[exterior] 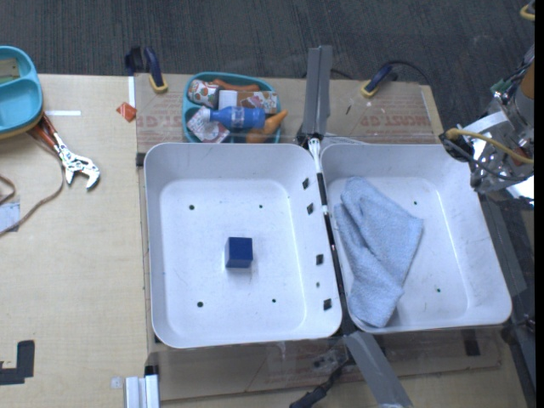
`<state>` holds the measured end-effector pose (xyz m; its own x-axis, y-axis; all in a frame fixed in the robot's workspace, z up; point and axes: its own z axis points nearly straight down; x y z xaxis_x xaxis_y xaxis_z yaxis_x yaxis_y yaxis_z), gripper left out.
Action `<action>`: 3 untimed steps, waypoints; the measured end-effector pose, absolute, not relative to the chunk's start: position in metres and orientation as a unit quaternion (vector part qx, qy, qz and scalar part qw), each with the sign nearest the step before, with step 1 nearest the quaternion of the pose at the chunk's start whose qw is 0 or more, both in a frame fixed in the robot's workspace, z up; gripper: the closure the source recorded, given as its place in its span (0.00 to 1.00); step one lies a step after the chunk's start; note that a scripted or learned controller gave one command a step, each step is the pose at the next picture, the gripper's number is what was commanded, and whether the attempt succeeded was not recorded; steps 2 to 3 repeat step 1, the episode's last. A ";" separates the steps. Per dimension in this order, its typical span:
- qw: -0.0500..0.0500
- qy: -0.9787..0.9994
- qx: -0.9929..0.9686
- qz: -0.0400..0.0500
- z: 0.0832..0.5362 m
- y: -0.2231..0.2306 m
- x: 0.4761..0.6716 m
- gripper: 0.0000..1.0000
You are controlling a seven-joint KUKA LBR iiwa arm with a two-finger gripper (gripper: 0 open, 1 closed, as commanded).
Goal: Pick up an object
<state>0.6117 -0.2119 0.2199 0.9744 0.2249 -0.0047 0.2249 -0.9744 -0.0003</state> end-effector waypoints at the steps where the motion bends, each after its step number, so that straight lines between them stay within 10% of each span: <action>1: -0.001 0.103 0.995 -0.002 0.130 -0.123 0.625 1.00; 3: -0.001 0.103 0.995 -0.002 0.130 -0.123 0.625 1.00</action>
